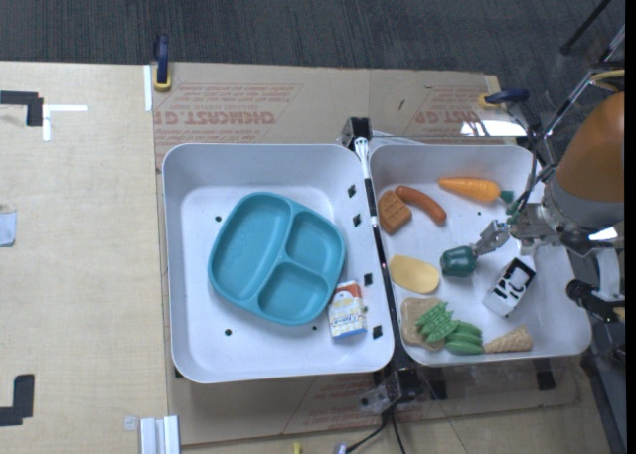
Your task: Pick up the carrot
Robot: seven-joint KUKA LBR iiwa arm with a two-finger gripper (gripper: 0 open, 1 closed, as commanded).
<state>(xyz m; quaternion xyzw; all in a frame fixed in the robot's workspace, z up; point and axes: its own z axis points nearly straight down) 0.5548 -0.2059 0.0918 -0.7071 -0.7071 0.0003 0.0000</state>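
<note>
The carrot lies free near the far wall of the right bin, just beyond the sausage. The gripper sits nearer the camera than the carrot, by the green pepper; its finger spread cannot be told. A sound grasp would probably centre over the carrot's thick middle, closing across its width, clear of the sausage.

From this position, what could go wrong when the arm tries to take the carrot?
1. The gripper sits low beside the dark green vegetable, not over the carrot. It may take or push the wrong item.
2. The carrot lies near the right bin's far wall, with its green end toward the arm, so a slanted approach could push it against the wall.
3. The red sausage lies close to the carrot's tip and may be bumped.
</note>
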